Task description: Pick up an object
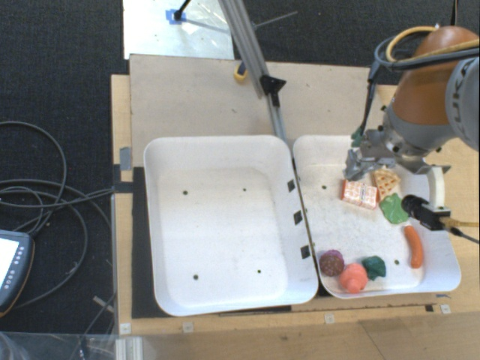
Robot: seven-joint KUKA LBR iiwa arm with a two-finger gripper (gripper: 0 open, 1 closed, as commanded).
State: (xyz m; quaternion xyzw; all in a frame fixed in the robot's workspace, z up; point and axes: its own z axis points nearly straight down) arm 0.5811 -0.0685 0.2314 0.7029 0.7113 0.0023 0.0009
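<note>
My gripper [358,169] hangs over the back part of the right bin [319,152], just above and left of a pink-and-white block [359,194]. Beside the block lie an orange waffle-like piece [386,181] and a green leafy piece [393,209]. An orange sausage shape [413,247] rests near the bin's right wall. Along the front edge sit a dark purple ball [331,262], a salmon-pink lump [353,277] and a dark green piece [374,267]. I see nothing between the fingers.
The left bin [161,156] stands against the right one, joined by black clips. A grey pole [247,36] slants across the back of the bench. Cables and a pendant lie on the floor at the left.
</note>
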